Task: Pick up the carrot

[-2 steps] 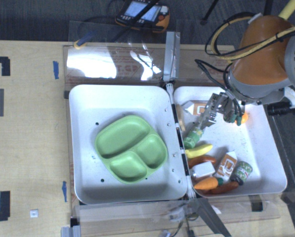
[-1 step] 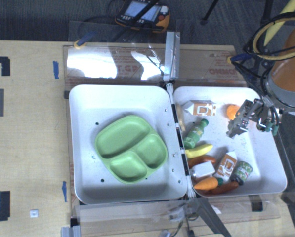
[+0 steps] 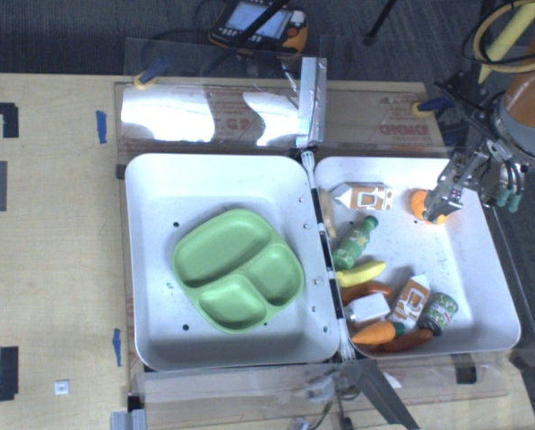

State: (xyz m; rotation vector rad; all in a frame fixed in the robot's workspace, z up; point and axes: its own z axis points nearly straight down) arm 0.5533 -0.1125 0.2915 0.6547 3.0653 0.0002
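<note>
Two white bins: left bin (image 3: 151,240) holds one green tray (image 3: 237,269); right bin (image 3: 482,267) holds one carrot (image 3: 374,332); fingers' state unclear

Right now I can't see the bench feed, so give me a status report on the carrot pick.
Gripper low in right bin, beside an orange ball. Carrot at bin's near edge, untouched. Milk carton and juice box crowd it.
</note>
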